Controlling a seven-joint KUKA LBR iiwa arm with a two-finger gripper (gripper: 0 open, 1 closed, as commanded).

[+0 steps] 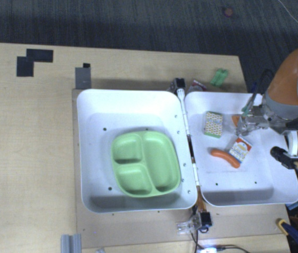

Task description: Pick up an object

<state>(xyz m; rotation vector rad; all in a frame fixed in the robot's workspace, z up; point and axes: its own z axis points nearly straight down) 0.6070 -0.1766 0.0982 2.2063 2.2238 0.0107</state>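
The gripper (248, 121), whose state I cannot tell, hangs just above the small carton (240, 151), apparently targeting it.

2 white bins side by side on bench. Left bin (93, 141): 1 green divided tray (146, 162), 3 compartments. Right bin (265, 186): 1 patterned packet (213, 124), 1 orange sausage-shaped item (225, 157), 1 small carton (240, 151) just beside it. Gripper (247, 124) low over right bin, above carton. Small green item (219, 77) on bench beyond bins.
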